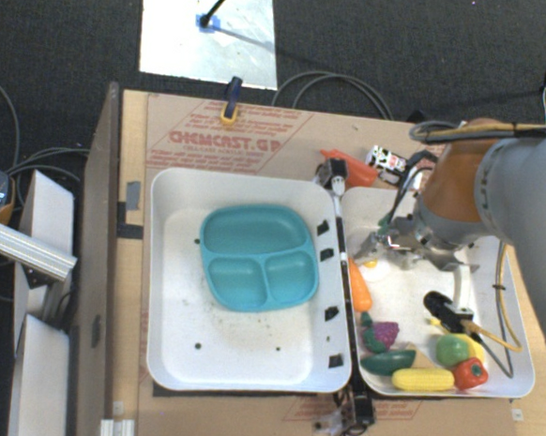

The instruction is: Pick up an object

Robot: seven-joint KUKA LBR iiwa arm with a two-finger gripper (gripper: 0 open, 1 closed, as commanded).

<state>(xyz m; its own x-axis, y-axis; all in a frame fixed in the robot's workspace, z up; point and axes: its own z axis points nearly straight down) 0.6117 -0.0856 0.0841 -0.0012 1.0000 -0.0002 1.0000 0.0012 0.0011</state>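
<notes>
1. Near edge, right bin (406, 298): a yellow corn cob (420, 379) lies along the near wall, touching a red tomato (471, 372) at its right end. A dark green vegetable (389, 362) lies just beside the cob; which kind it is cannot be made out.
2. Behind these sit a green round fruit (452, 349) and a purple piece (382, 334). The purple piece's shape is unclear.
3. An orange carrot (360, 287) lies along the bin's left wall, close against it. The bin floor to its right is bare.
4. The gripper (389, 242) hangs over the far left part of the right bin, just beyond the carrot's far end. It is dark and overlapped by the wrist, so whether it is spread or closed cannot be told.
5. The grey arm (529, 195) covers the bin's far right corner and is cut off at the picture's right side.
6. The left bin (175, 327) holds a teal divided plate (256, 256), with open floor all round it.
7. Beyond the bins, an orange-handled tool (338, 164) and a blue and yellow clamp (231, 101) rest on printed cardboard (261, 127).
</notes>
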